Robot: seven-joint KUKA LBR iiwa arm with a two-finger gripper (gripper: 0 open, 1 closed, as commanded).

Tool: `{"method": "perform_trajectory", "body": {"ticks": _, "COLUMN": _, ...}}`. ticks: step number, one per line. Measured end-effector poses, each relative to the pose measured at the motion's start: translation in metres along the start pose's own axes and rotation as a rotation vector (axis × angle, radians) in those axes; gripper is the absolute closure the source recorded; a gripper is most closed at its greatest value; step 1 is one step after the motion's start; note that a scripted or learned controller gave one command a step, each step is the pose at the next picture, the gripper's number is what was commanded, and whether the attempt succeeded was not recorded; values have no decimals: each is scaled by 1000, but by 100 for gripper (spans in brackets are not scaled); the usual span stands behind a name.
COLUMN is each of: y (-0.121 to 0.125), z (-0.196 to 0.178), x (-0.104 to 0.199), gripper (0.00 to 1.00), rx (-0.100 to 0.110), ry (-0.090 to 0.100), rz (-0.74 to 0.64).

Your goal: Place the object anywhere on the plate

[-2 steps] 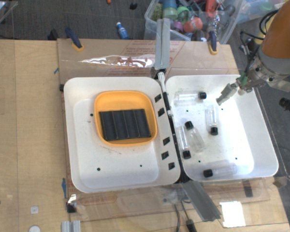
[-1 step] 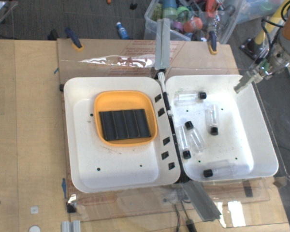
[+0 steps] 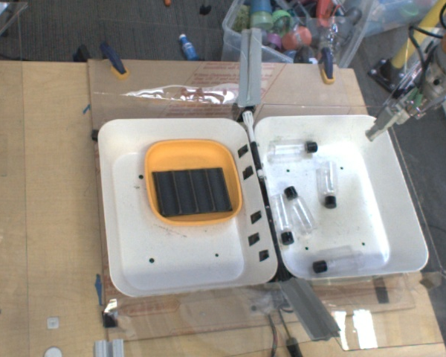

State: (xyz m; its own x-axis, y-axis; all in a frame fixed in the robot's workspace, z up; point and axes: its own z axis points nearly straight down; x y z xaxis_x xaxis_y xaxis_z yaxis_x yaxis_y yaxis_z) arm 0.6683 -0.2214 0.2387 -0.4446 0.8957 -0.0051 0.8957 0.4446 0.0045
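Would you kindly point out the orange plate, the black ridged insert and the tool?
orange plate (image 3: pixel 160 157): camera view, bare left rim.
black ridged insert (image 3: pixel 192 192): camera view, its centre.
tool (image 3: pixel 377 129): camera view, its tip.

We take this for a robotics lab: a wooden bench (image 3: pixel 30 199) bearing two taped-down white bins (image 3: pixel 126 274), cables on grey carpet (image 3: pixel 97 13), and a clear tub of bright plastic toys (image 3: pixel 297 13) behind them
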Motion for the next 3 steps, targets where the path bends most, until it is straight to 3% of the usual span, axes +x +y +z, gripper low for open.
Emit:
{"method": "perform_trajectory", "body": {"ticks": 1, "y": 0, "z": 0, "x": 0, "gripper": 0, "rx": -1, "ry": 4, "rz": -600}}
{"method": "perform_trajectory", "body": {"ticks": 2, "y": -7, "z": -45, "x": 4, "gripper": 0, "rx": -4, "ry": -2, "rz": -621}}
{"method": "perform_trajectory", "body": {"ticks": 3, "y": -7, "z": -63, "x": 3, "gripper": 0, "rx": -4, "ry": -3, "rz": -938}}
